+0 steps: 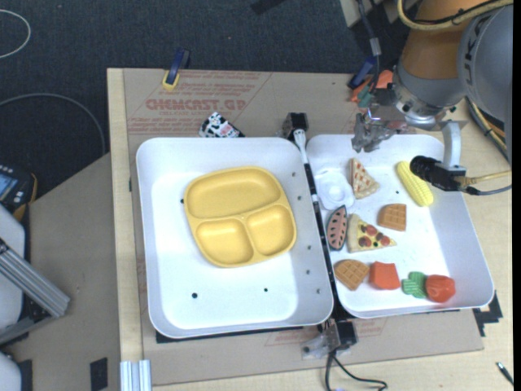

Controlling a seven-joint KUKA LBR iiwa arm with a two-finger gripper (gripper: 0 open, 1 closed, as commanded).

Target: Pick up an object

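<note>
My gripper hangs over the far edge of the right bin, just above a pizza slice. Its fingers point down and nothing shows between them. Other toy foods lie in that bin: a corn cob, a waffle piece, a second pizza slice, a watermelon slice, a cookie, a red block, and a tomato with green leaves. A small white piece lies near the bin's left wall.
The left bin holds a yellow divided plate. A black clamp sits between the bins at the far edge. A black-and-white item and a blue-yellow clip lie on the board behind the bins.
</note>
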